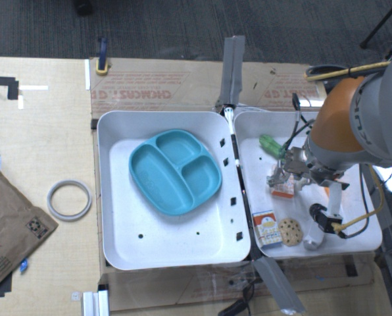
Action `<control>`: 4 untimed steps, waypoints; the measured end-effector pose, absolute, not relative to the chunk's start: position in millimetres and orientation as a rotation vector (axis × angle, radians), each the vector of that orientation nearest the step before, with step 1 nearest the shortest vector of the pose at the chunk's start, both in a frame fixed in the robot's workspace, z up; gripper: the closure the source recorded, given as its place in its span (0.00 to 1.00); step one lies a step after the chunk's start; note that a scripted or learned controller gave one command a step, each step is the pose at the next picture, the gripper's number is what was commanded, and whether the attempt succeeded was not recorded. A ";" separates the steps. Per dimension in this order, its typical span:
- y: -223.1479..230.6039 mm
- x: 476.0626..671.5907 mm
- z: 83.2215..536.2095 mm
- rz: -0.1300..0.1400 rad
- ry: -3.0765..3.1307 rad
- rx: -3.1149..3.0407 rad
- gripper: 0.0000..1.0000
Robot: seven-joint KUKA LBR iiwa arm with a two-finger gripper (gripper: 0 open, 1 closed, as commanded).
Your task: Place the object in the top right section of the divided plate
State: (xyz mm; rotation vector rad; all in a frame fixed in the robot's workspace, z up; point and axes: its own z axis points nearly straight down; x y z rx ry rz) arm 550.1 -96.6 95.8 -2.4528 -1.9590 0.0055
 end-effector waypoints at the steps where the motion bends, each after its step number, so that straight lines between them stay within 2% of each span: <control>1: -113.1 569.9 91.0 0.003 -1.981 -2.437 1.00; 2: -39.3 544.9 190.7 0.003 -2.205 -2.236 1.00; 3: -100.1 516.1 109.2 0.003 -2.345 -2.086 1.00; 4: -38.8 530.4 191.1 0.002 -2.408 -2.018 1.00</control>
